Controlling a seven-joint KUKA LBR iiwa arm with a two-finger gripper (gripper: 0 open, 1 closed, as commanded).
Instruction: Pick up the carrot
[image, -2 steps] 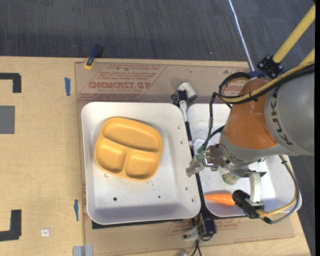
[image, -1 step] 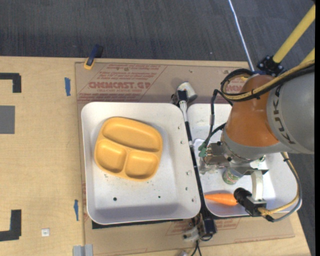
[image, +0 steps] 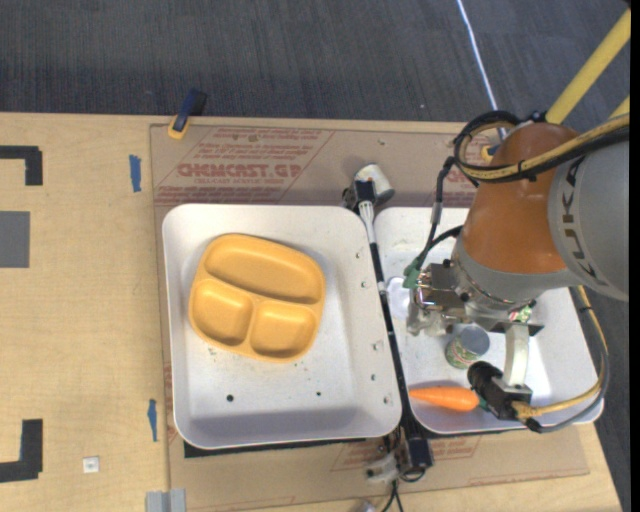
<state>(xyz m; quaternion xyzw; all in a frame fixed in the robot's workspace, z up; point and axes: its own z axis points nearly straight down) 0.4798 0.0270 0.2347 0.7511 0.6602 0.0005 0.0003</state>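
The carrot (image: 445, 398) is seen lying flat in the right bin (image: 405, 232), close to that bin's near wall and near its near-left corner, with its thin end turned toward the left bin (image: 200, 400). Just behind the carrot, on the same bin's floor, a small round grey-green thing (image: 467, 347) is seen; what it is cannot be made out. The hand (image: 440, 315) is held above the middle of the right bin, behind the carrot and apart from it, and nothing is seen gripped in it; whether it is open or closed cannot be told. Above the hand, the arm (image: 605, 220) is seen reaching in from the right, its orange band (image: 515, 215) covering much of the bin's far half. In the left bin, a yellow tray (image: 258, 295) with three compartments is set toward the far side, and the near part of the floor is left bare apart from a few dark specks. Both bins are carried on a brown sheet (image: 240, 165) printed with red lettering, which is laid on the desk (image: 80, 300). At the sheet's far-left corner, a small blue and yellow thing (image: 187, 110) is seen.
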